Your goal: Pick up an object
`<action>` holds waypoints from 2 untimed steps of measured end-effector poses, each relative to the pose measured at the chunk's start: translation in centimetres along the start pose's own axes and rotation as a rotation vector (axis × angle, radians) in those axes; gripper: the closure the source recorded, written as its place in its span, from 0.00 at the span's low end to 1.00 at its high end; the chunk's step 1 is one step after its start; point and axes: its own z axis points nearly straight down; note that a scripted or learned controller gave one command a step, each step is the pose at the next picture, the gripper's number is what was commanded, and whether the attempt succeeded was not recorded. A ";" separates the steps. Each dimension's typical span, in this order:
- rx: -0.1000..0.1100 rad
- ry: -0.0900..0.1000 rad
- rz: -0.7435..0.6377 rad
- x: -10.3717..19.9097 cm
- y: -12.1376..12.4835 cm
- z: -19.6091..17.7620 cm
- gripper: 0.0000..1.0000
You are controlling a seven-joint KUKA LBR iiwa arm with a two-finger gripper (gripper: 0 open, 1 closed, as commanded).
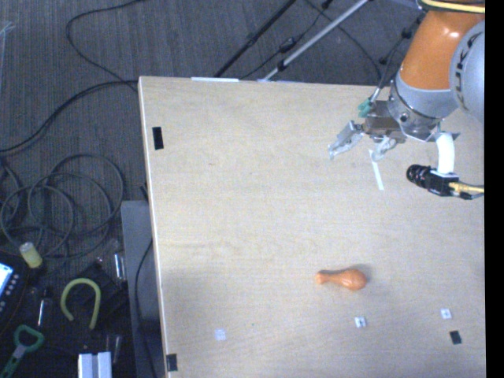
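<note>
Nearest, bench front edge: a few small square markers, pale and dark, lie flat on the light wooden bench top [236, 211], probably stuck there as reference marks.
Task object: a small orange rubbery pear-shaped toy with a thin neck [343, 279] lies on its side just beyond those markers, neck pointing left, bare wood all around it; lying loose and alone, it looks free to approach from above.
Middle of bench: bare wood, with one small black tab [158, 138] near the left edge.
Gripper: the two-finger metal gripper [358, 146] hangs over the far right part of the bench, well apart from the toy, fingers spread wide with nothing between them.
Arm pose: the grey arm with its orange band [441, 42] comes in from the right, wrist tipped so the fingers point down and to the left; a black cylinder on a white bracket [431, 177] sticks out beside the wrist.
Judgement: the pick is not yet begun; the gripper would need to travel toward the near edge and descend over the toy's thick end.
Farthest, floor: dark carpet with black cables [63, 195] and stand legs beyond the bench.
</note>
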 end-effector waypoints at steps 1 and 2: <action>0.000 -0.005 0.016 -5.4 3.2 3.7 0.00; -0.002 -0.005 0.026 -8.4 3.2 2.5 0.00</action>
